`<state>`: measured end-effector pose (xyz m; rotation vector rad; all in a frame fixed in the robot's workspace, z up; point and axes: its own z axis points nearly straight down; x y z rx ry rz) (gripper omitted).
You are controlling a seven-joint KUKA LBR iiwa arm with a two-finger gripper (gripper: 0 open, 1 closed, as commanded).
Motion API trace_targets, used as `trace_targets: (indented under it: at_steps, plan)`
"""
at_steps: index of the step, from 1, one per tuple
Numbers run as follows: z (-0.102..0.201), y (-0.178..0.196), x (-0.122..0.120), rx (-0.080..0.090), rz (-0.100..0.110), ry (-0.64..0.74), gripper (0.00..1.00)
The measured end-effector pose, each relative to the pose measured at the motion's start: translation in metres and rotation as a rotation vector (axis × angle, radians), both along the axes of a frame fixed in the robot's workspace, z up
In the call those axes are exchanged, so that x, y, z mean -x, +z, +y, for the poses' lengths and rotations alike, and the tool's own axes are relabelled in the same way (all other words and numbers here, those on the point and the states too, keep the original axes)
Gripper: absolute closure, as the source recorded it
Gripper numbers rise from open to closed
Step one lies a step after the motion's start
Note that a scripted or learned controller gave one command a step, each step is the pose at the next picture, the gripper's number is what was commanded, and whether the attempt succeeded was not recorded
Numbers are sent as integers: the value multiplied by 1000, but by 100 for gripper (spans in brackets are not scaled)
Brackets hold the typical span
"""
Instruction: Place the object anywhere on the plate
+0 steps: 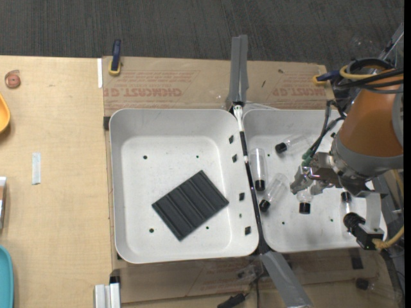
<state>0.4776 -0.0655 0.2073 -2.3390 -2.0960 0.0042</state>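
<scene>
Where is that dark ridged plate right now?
The dark ridged plate lies flat in the left bin, turned at a slant, toward its lower middle, across the divider from the gripper over the right bin.

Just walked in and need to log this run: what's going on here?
The grey arm's gripper hangs over the right bin, among small clear bottles with black caps. Nothing shows between its fingers. The dark ribbed plate lies tilted in the left bin with nothing on it.

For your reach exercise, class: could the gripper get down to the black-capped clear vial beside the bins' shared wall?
Probably yes. The vial lies uncovered in the right bin, the gripper hovers just right of it, nothing between.
</scene>
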Motion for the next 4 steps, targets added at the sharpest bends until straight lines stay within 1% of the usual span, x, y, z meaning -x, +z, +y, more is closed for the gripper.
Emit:
trace_targets:
  at_steps: [1, 2, 3, 4]
  plan:
    - [72, -3, -84, 1, 2, 92, 100]
    - [133, -17, -74, 0, 3, 352, 100]
    - [167, 2, -82, 0, 0, 424, 100]
    - [113, -3, -52, -1, 2, 586, 100]
